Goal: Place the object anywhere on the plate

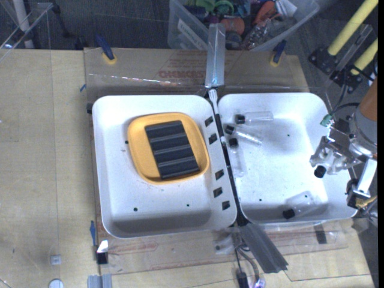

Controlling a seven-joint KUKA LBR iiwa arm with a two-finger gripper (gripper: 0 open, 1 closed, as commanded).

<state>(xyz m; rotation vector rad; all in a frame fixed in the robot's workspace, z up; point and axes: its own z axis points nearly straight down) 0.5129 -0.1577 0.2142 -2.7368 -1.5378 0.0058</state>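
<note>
The tool, grip state untellable, sits right of the clear tube; the plate lies farther left.

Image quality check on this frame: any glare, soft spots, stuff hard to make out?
Camera view: even lighting overall; mild sheen on the right bin floor washes out the clear tubes, whose black caps alone read well. The yellow plate with its black ribbed insert is crisp. The tool at the right side is slightly soft and cluttered, and the toy box behind is blurry.

Yellow plate in left bin; gripper over right bin
</note>
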